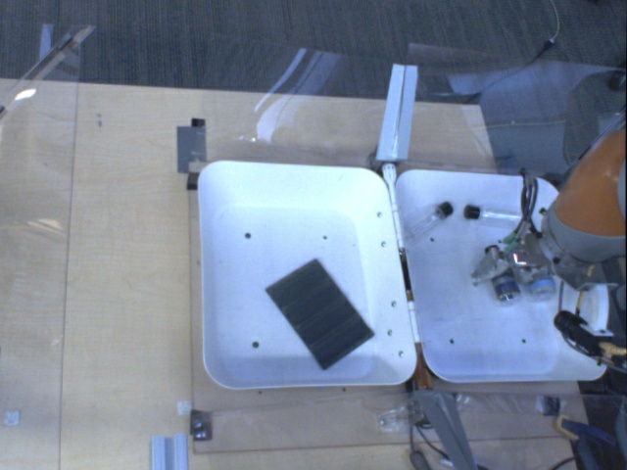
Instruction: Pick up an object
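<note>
Two shallow white plastic bins sit side by side on the pale wooden bench [98, 292], and the divide between them is the landmark for everything else. Left of the divide is the left bin [225, 213]; right of it is the right bin [460, 346], where the grey arm with the orange band [593, 199] reaches in from the far side.

Largest of the loose things is a flat dark grey rectangular pad [319, 312], lying in the left bin just left of the divide and toward the near wall. Its long axis runs at a slant, from upper left to lower right, so its lower corner points at the divide.

Right of the divide, the two-finger metal gripper [502, 267] hangs over the middle of the right bin. Its fingertips are too small and cluttered to read, so whether it is apart or together cannot be told, and nothing can be seen held.

Smallest are two little black round pieces [458, 210] near the far wall of the right bin, just right of the divide.

For a pick, the pad lies across the divide, well apart from the gripper; the black pieces are much nearer. Reaching the pad would call for a crossing and, likely, a wrist turn to match its slant.
</note>
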You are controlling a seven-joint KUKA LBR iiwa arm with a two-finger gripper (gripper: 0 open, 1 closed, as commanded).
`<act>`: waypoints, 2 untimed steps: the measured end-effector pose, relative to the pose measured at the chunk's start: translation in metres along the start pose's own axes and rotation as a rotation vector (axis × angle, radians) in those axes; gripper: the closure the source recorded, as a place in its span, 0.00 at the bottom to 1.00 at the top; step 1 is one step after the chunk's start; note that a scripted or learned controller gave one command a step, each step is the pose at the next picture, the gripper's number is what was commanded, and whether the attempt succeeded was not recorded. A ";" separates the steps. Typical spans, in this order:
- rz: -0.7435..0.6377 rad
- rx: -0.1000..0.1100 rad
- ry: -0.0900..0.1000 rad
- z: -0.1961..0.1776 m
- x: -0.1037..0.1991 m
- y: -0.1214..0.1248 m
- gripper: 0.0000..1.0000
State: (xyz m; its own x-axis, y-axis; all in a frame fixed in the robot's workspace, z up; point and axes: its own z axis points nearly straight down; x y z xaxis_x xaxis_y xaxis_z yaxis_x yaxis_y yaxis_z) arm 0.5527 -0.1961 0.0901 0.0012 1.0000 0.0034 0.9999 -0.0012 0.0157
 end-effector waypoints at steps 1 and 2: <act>-0.002 -0.010 -0.008 -0.013 -0.002 0.003 1.00; 0.136 0.006 -0.006 -0.119 0.047 0.057 1.00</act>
